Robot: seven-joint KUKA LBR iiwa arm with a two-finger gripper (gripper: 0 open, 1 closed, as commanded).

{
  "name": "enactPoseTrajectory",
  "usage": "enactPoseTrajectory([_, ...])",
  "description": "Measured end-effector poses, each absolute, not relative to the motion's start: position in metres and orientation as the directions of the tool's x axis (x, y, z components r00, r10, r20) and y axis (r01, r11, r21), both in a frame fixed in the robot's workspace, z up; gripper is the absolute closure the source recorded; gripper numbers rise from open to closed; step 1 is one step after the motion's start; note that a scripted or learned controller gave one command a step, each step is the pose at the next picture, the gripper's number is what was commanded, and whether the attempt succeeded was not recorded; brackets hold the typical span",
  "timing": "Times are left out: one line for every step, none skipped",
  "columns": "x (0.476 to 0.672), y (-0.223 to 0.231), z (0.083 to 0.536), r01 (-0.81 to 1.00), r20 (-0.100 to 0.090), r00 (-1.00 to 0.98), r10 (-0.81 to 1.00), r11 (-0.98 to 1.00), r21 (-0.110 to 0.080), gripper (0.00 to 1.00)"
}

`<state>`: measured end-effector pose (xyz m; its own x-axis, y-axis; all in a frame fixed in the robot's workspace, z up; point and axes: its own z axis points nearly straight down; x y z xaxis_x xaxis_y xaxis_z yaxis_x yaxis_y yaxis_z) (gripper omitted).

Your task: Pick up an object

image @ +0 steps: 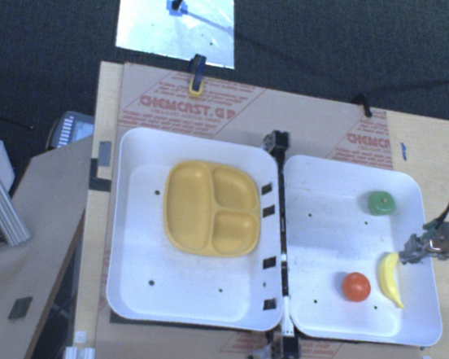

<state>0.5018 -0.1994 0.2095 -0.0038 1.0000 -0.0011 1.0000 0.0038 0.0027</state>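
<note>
The banana [392,280], a small yellow toy fruit, lies in the right bin [329,316] toward its 4 o'clock side, its length running from 11 o'clock down to 5 o'clock. Just beside it at 9 o'clock sits an orange-red tomato [356,287], close but apart from it. Well away, up at the bin's 1 o'clock corner, rests a green round fruit [381,203]. The gripper [414,250] comes in from 3 o'clock over the bin's right rim and hangs just at the banana's upper tip; whether it touches the fruit cannot be told, and whether the claw is apart or together cannot be told either, for it is small and blurred. The left bin [128,285] holds a yellow divided plate [211,209] with three compartments, lying near its middle.
</note>
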Motion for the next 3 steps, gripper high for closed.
enactPoseTrajectory([0.528, -0.144, 0.211, 1.000, 0.001, -0.011, 1.000, 0.011, 0.004, 1.00])
enactPoseTrajectory([0.548, -0.098, 0.207, 1.000, 0.000, -0.009, 1.000, 0.009, 0.003, 1.00])
enactPoseTrajectory([0.564, -0.046, 0.200, 1.000, 0.002, -0.010, 1.000, 0.010, 0.002, 1.00])
